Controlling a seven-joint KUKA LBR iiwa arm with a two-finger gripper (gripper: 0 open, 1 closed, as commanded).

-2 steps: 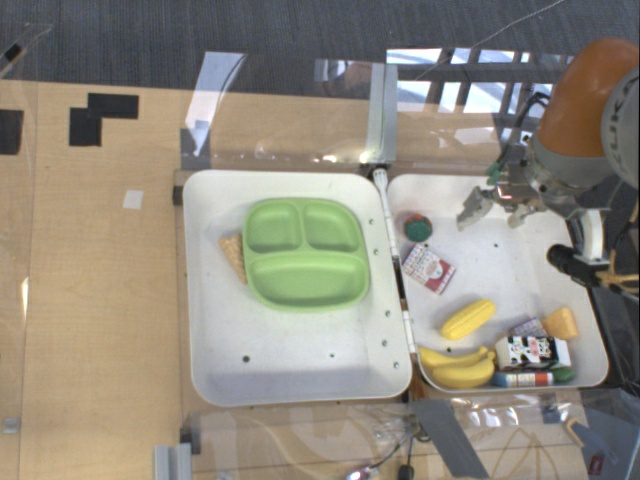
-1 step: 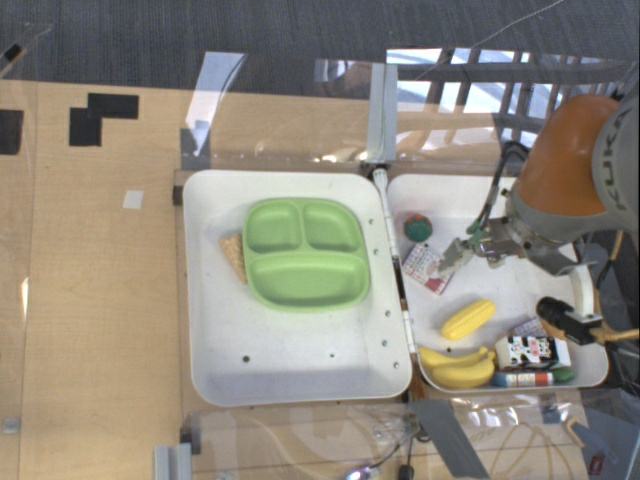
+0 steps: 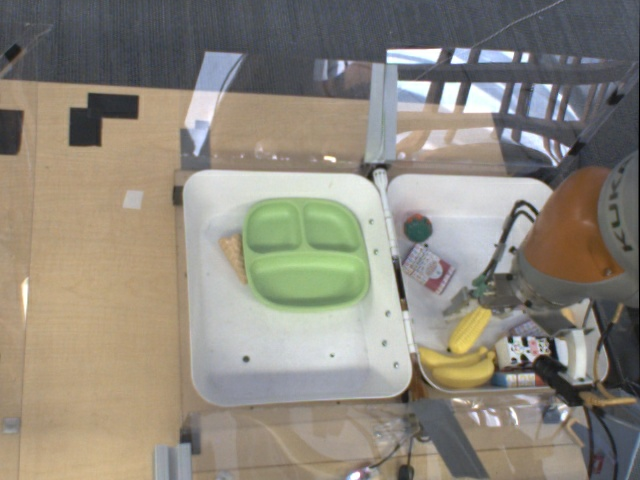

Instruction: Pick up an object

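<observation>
A: Yellow plastic corn cob (image 3: 471, 329), short and ridged, lies in the right white bin (image 3: 470, 196), lower middle, tilted, its lower end touching the yellow toy banana bunch (image 3: 458, 367) at the front wall. We judge it the likeliest target, since the gripper (image 3: 480, 293) sits just above its upper end.

B: Handling? We read it as light, hollow, stiff. The kernel ridges should give some bite, but the round body could roll or squirt out if pinched near a tapered end.

A: Agreed. We would take it across the middle, square to its long axis, clear of the bananas.

B: Pincer state?

A: We cannot tell. The orange-banded wrist (image 3: 570, 233) covers most of it; we see dark, greenish metal parts near the cob's top, but nothing that shows how the tool is set. Nothing visibly held. Contact with the cob: uncertain, very close at least.

B: Neighbours?

A: Small red-and-white printed packet (image 3: 428, 268) just up-left of the cob, apart from it. Red-and-green round toy (image 3: 418, 229) further back. Small printed cartons (image 3: 524, 352) at front right beside the bananas. Left bin holds a green three-compartment plastic tray (image 3: 304, 253) with a tan waffle-textured piece (image 3: 234, 256) at its left edge.
</observation>
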